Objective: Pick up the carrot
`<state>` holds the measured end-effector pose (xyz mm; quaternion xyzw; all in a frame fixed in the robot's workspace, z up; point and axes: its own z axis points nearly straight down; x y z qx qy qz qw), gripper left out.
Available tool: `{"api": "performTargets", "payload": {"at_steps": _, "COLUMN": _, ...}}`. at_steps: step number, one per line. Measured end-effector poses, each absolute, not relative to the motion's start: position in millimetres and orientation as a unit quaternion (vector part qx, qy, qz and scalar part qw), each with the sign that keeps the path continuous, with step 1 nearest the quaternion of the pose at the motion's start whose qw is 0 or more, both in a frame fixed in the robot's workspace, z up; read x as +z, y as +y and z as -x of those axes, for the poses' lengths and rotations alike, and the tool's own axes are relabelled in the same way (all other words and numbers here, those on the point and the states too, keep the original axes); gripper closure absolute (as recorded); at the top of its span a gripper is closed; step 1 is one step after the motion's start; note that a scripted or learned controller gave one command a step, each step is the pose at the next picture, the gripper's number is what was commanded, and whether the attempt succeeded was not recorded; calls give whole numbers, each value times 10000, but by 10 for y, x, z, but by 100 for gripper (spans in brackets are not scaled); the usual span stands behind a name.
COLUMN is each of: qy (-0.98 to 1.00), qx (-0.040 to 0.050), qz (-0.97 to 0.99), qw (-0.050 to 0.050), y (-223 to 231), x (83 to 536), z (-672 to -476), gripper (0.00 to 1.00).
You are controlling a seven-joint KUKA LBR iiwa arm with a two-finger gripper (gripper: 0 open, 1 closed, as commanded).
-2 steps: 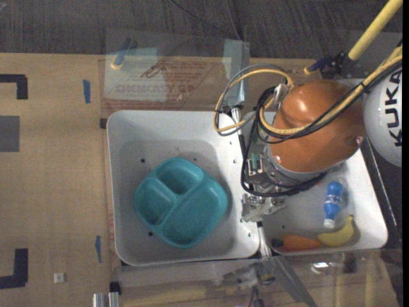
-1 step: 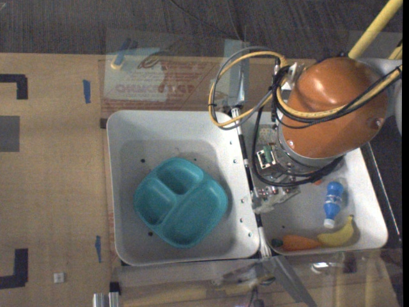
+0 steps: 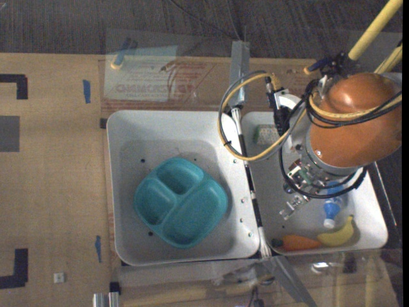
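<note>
Arm leans over right bin, above carrot.

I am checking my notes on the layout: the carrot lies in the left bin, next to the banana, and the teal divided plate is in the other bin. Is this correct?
Not quite. The camera view shows the carrot in the right bin, near its front edge beside the banana. The teal divided plate is in the other bin, the left bin.

The arm reaches in from the right, gripper pointing down.
</note>
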<state>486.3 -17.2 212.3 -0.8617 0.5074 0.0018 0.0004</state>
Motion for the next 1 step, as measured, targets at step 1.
{"api": "performTargets", "payload": {"at_steps": 1, "qy": 5312, "qx": 19, "qz": 8472, "qw": 1, "y": 423, "x": 2027, "z": -4835, "gripper": 100}}
